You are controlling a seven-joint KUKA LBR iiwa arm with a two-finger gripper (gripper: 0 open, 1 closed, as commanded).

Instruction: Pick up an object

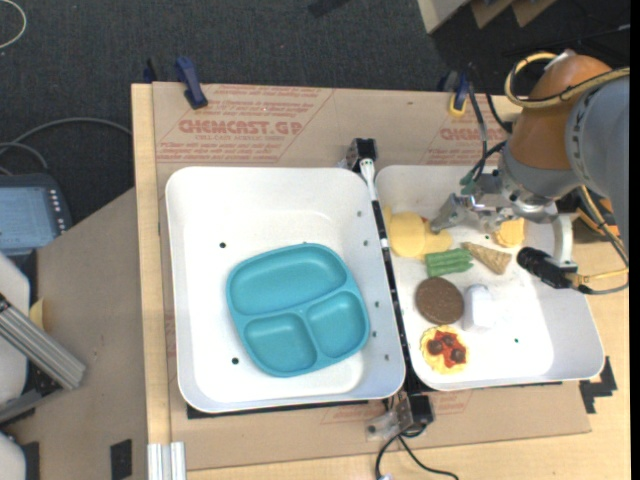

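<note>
The right bin (pixel 560 353) holds several toy foods: a yellow piece (pixel 408 234), a green piece (pixel 447 262), a tan wedge (pixel 491 258), an orange-yellow piece (pixel 511 232), a brown round cookie (pixel 439 299), a small white piece (pixel 481 305) and a pizza-like disc with red topping (pixel 445 348). My gripper (pixel 467 223) hangs low over the far part of this bin, between the yellow piece and the orange-yellow piece. It is open, with nothing between its fingers.
The left bin (pixel 200 208) bears a teal divided plate (pixel 297 308). A black divider (pixel 380 243) runs between the bins. The arm (pixel 560 118) comes in from the right, over the right bin's far corner.
</note>
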